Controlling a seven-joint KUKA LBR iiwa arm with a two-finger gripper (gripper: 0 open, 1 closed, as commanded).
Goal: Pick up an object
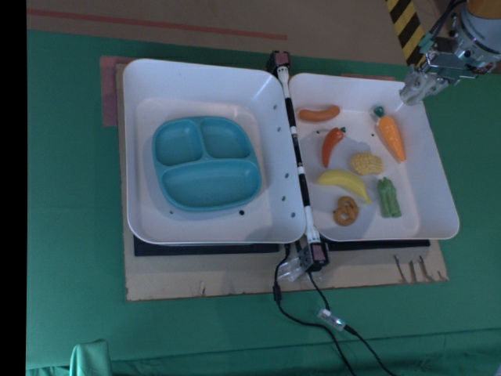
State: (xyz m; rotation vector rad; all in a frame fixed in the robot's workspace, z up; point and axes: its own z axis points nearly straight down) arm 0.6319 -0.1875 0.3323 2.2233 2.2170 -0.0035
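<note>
Green bench [70, 210] — cardboard sheet [196, 276] (bins [203, 77] atop).

a robotics lab: hazard-striped tape [403, 10], trailing cables [313, 308], a green bench cover [70, 210].

Left bin [141, 77]: teal divided plate [206, 163]. Right bin [438, 202]: sausage [318, 113], chili [332, 145], carrot [391, 136], corn [365, 163], banana [344, 182], pretzel [346, 211], asparagus [388, 197]. Gripper [412, 91] at 1 o'clock, over the rim.

Arm [479, 23] at top right: orange band above pale grey wrist, dark cables looping beside it, boxy metallic mount below. Gripper [412, 92] pale grey, fingertips blurred together.
</note>
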